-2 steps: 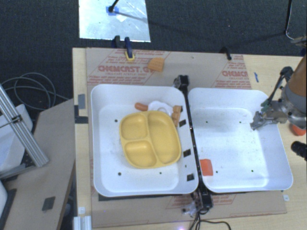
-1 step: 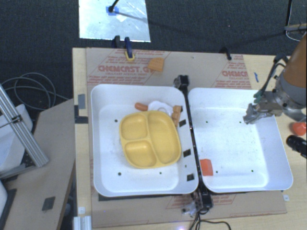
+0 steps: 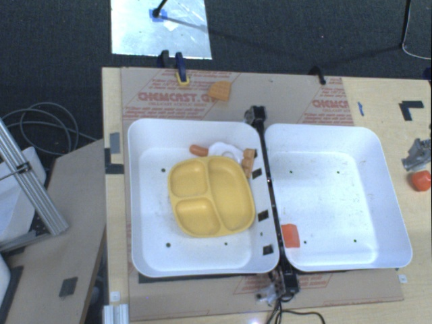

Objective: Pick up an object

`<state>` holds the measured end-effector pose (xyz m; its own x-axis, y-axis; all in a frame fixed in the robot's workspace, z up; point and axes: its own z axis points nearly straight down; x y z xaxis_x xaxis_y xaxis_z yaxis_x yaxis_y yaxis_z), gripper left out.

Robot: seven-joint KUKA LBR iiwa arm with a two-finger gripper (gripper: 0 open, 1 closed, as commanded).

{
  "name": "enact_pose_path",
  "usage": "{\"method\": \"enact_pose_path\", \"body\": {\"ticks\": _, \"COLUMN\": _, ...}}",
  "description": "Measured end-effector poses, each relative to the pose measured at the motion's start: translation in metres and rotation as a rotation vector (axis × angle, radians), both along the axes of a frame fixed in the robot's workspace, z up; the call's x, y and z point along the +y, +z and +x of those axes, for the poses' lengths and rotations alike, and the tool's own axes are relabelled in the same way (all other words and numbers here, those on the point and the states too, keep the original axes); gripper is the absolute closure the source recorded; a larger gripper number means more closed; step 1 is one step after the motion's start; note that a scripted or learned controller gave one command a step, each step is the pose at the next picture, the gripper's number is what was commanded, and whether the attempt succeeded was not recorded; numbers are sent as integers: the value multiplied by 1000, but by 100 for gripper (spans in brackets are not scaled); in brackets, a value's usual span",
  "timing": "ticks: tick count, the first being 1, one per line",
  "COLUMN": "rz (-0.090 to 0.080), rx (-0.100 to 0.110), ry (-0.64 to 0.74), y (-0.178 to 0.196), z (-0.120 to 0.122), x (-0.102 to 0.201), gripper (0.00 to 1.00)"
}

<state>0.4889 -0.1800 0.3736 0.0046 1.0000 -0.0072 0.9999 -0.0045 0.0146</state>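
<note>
Roughly at the middle of the left bin [image 3: 145, 201] lies a yellow divided plate [image 3: 210, 196], three compartments facing up, and everything else is placed from it. Just beyond the plate's far rim, an orange sausage-shaped piece [image 3: 198, 150] lies flat, and beside that a white object [image 3: 224, 151] is partly hidden by the plate's edge. Off the plate's far right corner a small tan block [image 3: 248, 160] leans against the bin wall. To the plate's right, across the black seam where the two bins meet, sits the right bin [image 3: 378, 181]. An orange-red block [image 3: 290, 235] rests on its floor, near its front left corner and slightly nearer the camera than the plate. Well to the plate's right, past the right bin's outer wall and over the bare bench, a grey metal piece that appears to be the gripper [image 3: 417, 157] shows at the picture's edge, with an orange-red bit just below it. Too little of it shows to tell how wide it stands or whether it has hold of anything. Farther back from the plate, on the printed cardboard sheet [image 3: 297, 100] under the bins, lies another tan block [image 3: 219, 90]. A blue and yellow clamp [image 3: 181, 69] grips the sheet's far edge.
</note>
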Motion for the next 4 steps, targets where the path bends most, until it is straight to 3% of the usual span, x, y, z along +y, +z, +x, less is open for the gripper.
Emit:
{"method": "enact_pose_path", "body": {"ticks": 1, "rz": 5, "rx": 10, "ry": 8, "y": -6, "z": 1, "x": 4, "gripper": 0}}
{"method": "enact_pose_path", "body": {"ticks": 2, "rz": 3, "rx": 6, "ry": 11, "y": 5, "z": 2, "x": 4, "gripper": 100}}
{"method": "enact_pose_path", "body": {"ticks": 3, "rz": 3, "rx": 6, "ry": 11, "y": 5, "z": 2, "x": 4, "gripper": 0}}
{"method": "enact_pose_path", "body": {"ticks": 4, "rz": 2, "rx": 2, "ry": 15, "y": 16, "z": 3, "x": 4, "gripper": 100}}
